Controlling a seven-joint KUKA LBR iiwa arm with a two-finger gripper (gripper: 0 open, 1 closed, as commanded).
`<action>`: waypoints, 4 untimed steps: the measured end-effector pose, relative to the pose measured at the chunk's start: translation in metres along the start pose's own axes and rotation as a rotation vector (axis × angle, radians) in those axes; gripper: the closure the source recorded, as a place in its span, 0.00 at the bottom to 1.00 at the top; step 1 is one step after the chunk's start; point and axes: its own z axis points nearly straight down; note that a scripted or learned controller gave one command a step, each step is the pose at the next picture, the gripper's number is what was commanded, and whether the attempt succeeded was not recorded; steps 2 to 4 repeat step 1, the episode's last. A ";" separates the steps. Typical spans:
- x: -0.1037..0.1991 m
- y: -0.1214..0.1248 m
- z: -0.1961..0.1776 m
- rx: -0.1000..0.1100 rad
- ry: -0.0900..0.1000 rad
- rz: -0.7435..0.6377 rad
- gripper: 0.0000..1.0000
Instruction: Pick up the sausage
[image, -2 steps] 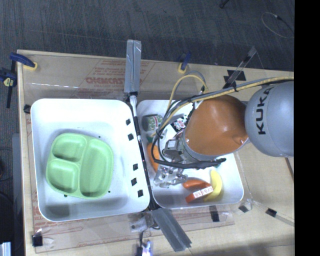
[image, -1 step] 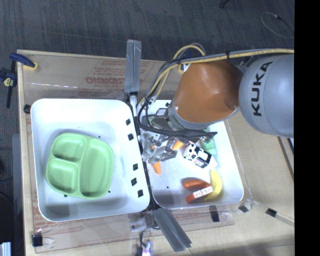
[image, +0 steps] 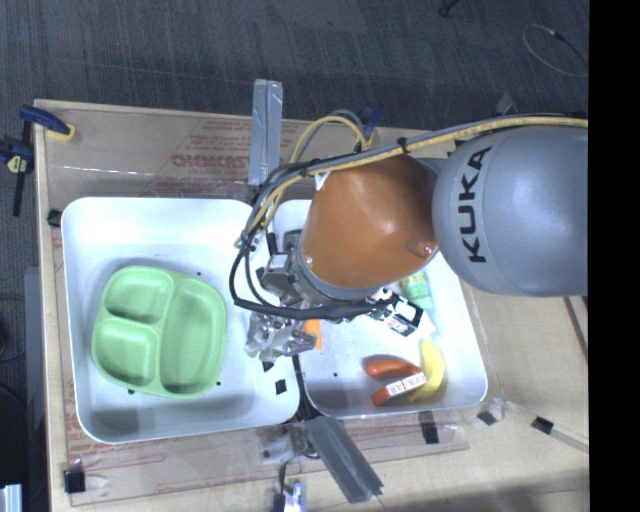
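Sausage (image: 393, 368) beside banana (image: 432, 371), near right bin's front wall (image: 400, 408); finger state unclear.

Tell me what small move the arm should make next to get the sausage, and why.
Probably shift the gripper toward the image's right. It sits over the divide between the two shallow white bins, while the reddish-orange sausage lies apart from it in the right bin, beside the yellow banana.

A rounded grey arm (image: 520, 215) was marked "KUKA" in black letters. A wide orange band (image: 365, 225) was seen above the wrist, and yellow and black cables (image: 330, 135) were looped over it.
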 end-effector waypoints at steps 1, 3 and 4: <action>0.090 -0.026 -0.039 0.006 -0.001 -0.013 1.00; 0.090 -0.026 -0.039 0.006 -0.001 -0.013 1.00; 0.090 -0.026 -0.039 0.006 -0.001 -0.013 1.00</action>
